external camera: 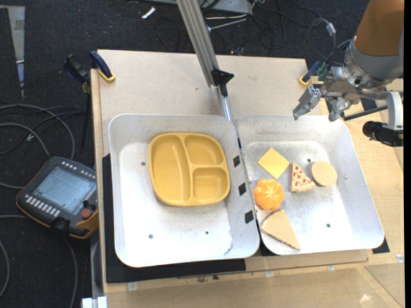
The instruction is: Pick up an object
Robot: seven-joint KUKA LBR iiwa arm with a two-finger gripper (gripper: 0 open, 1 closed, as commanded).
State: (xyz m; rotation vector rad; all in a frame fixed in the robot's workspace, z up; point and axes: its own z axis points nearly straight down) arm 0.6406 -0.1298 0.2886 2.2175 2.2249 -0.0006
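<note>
While the grey two-finger gripper (319, 105) hangs above the far edge of the right-hand shallow white bin (359, 178), its fingers stand parted with nothing between them. Below it in that bin lie a flat yellow square (274, 162), a pizza-slice wedge (300, 178) touching a round tan disc (323, 173), a ribbed orange fruit (269, 194) and a pale tan wedge (281, 229). Over in the left-hand white bin (128, 191) sits a yellow three-compartment plastic tray (189, 169).
</note>
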